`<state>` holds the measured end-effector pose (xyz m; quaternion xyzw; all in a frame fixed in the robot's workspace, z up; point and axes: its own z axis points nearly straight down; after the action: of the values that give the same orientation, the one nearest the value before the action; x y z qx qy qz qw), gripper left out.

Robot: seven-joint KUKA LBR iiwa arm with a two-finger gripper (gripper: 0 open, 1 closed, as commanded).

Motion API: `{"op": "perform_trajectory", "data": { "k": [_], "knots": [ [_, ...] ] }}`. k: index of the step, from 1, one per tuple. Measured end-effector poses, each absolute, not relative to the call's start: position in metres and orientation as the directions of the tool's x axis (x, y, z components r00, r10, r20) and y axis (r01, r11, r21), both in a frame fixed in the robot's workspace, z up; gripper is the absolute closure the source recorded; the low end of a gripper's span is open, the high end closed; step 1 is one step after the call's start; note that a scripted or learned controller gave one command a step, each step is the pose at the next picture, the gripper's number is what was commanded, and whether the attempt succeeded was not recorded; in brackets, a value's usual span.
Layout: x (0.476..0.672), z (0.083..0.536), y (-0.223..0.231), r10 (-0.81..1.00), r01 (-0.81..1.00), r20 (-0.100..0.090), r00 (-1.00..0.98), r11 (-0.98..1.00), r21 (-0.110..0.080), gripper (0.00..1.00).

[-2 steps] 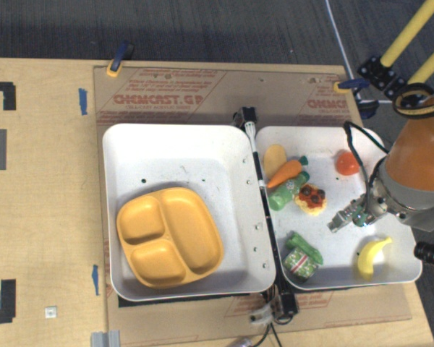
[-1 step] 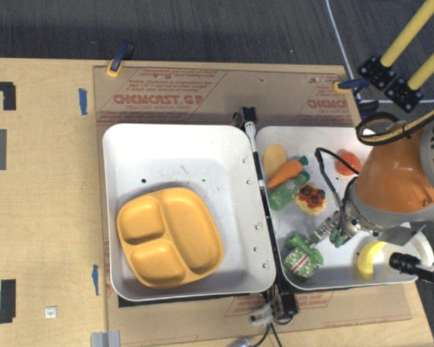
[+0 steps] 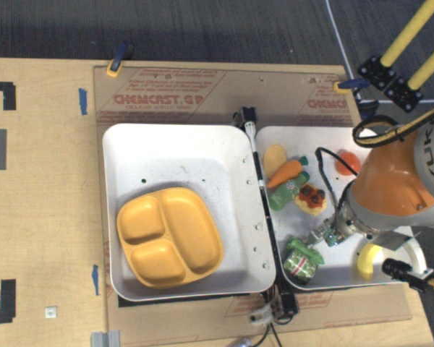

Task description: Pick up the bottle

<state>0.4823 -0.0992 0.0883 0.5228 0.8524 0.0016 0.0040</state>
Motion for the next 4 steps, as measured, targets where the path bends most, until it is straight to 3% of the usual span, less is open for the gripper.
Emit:
{"op": "perform_trajectory", "data": {
  "k": [1, 2, 3, 4],
  "knots": [
    [0.483, 0.088, -0.099, 0.777, 0.777, -0.01, -0.629, 0.629, 0.008, 1.0],
    [0.48, 0.185, -0.042, 0.725, 0.725, -0.002, -0.689, 0.689, 0.002, 1.0],
    [0.48, 0.185, 0.02, 0.717, 0.717, -0.001, -0.697, 0.697, 0.002, 1.0],
    [0.48, 0.185, 0.06, 0.487, 0.487, -0.001, -0.873, 0.873, 0.001, 1.0]
  ]
}}
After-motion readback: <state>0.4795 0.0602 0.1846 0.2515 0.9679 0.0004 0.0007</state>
